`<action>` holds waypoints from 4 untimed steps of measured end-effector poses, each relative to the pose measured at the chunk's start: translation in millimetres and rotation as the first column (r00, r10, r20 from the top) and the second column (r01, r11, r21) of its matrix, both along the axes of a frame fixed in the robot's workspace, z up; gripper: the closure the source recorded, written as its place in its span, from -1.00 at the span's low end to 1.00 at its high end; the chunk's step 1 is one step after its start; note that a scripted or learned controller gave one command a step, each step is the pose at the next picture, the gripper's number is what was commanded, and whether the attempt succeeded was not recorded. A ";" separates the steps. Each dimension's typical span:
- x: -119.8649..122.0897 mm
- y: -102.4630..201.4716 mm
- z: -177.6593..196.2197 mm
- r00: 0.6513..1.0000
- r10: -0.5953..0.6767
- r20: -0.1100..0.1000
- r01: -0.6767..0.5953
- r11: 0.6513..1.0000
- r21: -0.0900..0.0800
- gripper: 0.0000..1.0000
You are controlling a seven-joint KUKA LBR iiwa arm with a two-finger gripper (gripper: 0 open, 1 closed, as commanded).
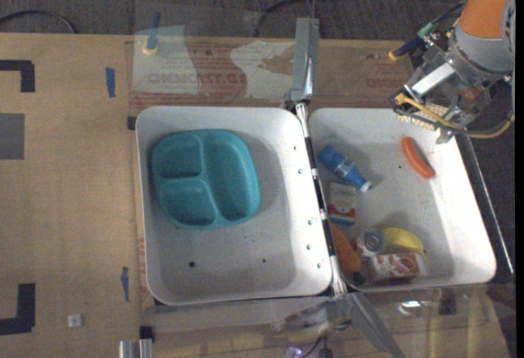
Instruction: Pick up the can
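The can (pixel 391 263) lies on its side near the front edge of the right bin (pixel 458 209). It has a silver lid facing left and a red and white label. A yellow banana (pixel 404 239) touches it from behind and an orange carrot (pixel 345 250) lies just to its left. My gripper (pixel 432 102) hangs over the bin's back right corner, well away from the can, with nothing seen in it.
The right bin also holds a blue bottle (pixel 343 166), a small carton (pixel 343 202) and an orange sausage (pixel 417 157). A teal divided plate (pixel 205 176) sits in the left bin (pixel 246 266). A metal divider (pixel 304 70) runs between the bins.
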State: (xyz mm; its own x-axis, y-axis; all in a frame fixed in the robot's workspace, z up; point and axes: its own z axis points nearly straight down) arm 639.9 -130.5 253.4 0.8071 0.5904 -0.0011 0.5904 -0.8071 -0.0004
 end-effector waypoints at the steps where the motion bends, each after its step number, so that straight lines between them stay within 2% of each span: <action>1: 0.3 39.3 -131.3 0.991 0.131 -0.003 -0.131 0.991 0.003 -1.00; 2: 18.8 -17.1 -167.5 0.974 0.228 -0.007 -0.228 0.974 0.005 -1.00; 3: 19.2 -17.3 -157.1 0.973 0.229 -0.008 -0.229 0.974 0.003 1.00; 4: 24.9 66.8 -44.4 0.999 0.053 0.001 -0.053 0.999 0.000 1.00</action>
State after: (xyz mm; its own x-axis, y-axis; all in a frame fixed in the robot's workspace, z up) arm 664.9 -63.8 209.0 0.7744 0.6327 -0.0002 0.6327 -0.7744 -0.0003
